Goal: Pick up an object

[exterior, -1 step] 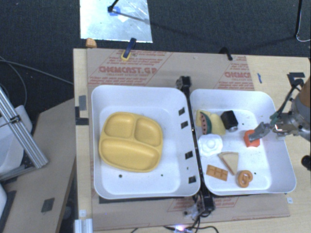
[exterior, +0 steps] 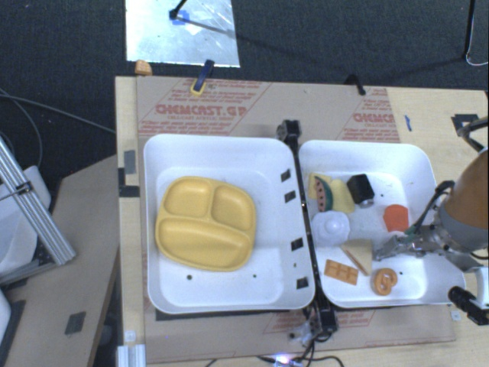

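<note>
While arm sits at rt edge of the right bin (exterior: 416,155), step in hand reads as approach/reach, pre-grasp; nothing lifted yet. Gripper (exterior: 384,247) low over bin floor, tips pointing left, between wedge of cheese-like block (exterior: 357,255) and orange-red piece (exterior: 396,217). Cannot tell pincer state: tips thin, dark, blurred vs. white floor; nothing seen between them.

Candidate objs, all in right bin: pretzel (exterior: 384,281) just below gripper, near front wall; waffle/cracker (exterior: 341,271) to its left; clear cup (exterior: 334,225) mid-bin; black block (exterior: 360,189) and watermelon slice (exterior: 325,192) toward back. Left bin (exterior: 176,147) holds yellow divided plate (exterior: 206,222), well apart from arm.

Judgement: nearest targets = wedge or pretzel. Next move calls for picking one, centring tips over it, descending w/o nudging neighbours, then closing & lifting. Risk: wedge and waffle lie close; crowded spot.
</note>
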### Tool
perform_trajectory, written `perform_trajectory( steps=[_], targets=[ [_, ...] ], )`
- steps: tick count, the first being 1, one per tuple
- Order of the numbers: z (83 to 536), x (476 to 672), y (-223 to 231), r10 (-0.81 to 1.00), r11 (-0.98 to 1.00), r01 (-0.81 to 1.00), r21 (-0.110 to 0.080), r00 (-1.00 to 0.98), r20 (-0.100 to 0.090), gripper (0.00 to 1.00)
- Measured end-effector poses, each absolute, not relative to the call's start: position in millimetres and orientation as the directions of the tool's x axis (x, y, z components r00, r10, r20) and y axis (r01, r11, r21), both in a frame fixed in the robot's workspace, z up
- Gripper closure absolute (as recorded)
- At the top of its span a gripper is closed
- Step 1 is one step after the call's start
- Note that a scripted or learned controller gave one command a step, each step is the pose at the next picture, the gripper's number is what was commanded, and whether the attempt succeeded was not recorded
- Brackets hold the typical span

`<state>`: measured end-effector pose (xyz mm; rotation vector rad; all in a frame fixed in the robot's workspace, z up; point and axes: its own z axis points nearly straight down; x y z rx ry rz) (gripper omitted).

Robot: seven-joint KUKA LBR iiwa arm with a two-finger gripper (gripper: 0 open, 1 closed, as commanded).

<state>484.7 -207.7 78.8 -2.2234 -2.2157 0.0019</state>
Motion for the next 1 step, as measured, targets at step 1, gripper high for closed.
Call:
perform_trajectory(
  steps=[1],
  targets=[
    [95.3,487.8,-206.8,1.0,0.001,1.0,0.004,-0.001,-0.001,1.0]
  ],
)
